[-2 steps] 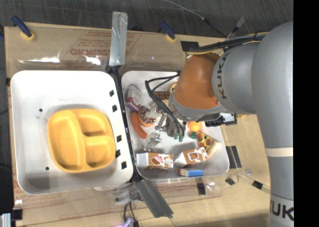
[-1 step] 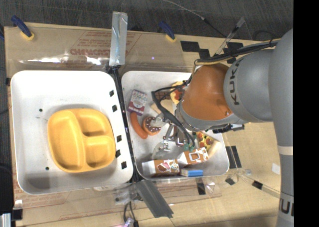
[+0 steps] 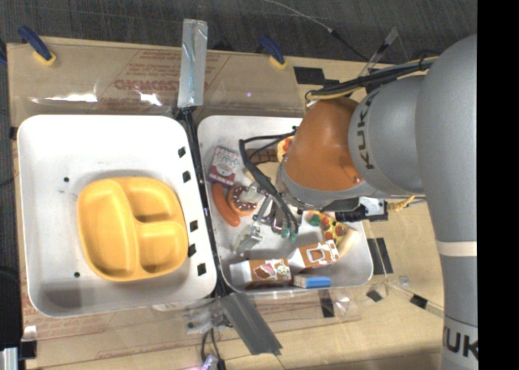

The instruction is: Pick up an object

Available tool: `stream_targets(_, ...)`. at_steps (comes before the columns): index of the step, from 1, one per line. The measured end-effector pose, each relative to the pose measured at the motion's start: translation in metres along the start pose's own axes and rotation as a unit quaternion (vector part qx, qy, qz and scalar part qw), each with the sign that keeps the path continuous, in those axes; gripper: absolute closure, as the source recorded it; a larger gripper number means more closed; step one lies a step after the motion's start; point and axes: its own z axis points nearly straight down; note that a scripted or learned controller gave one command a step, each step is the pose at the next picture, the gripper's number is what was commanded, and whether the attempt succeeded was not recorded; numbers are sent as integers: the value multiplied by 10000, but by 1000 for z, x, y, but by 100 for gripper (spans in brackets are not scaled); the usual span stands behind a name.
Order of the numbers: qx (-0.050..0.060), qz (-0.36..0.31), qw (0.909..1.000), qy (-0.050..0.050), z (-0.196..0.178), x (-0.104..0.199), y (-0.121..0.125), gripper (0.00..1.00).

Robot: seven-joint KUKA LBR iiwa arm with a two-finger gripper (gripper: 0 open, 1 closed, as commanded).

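The right bin [image 3: 212, 129] holds several small items. A maroon packet [image 3: 223, 167] lies near its left wall, with an orange sausage-shaped toy [image 3: 228, 211] just below it. Along the front wall lie a brown carton [image 3: 268, 271], an orange-and-white carton [image 3: 318, 255] and a blue-tipped stick [image 3: 316, 281]. A multicoloured toy [image 3: 331, 224] sits at the right. My gripper [image 3: 261, 221] hangs low over the middle of this bin, right beside the orange toy. The orange wrist band [image 3: 324, 153] hides what lies beneath it. I see nothing clearly gripped.
The left bin [image 3: 49, 141] holds a yellow divided tray [image 3: 130, 226]. A silver taped strip [image 3: 193, 64] runs up from the wall between the bins. Black cables [image 3: 255, 161] loop from the wrist over the right bin. Blue clamps [image 3: 36, 44] pin the cardboard backing.
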Motion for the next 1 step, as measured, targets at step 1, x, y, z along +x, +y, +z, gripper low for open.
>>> stream_targets(1,6,-601,9982,24,-21,-114,5,0)
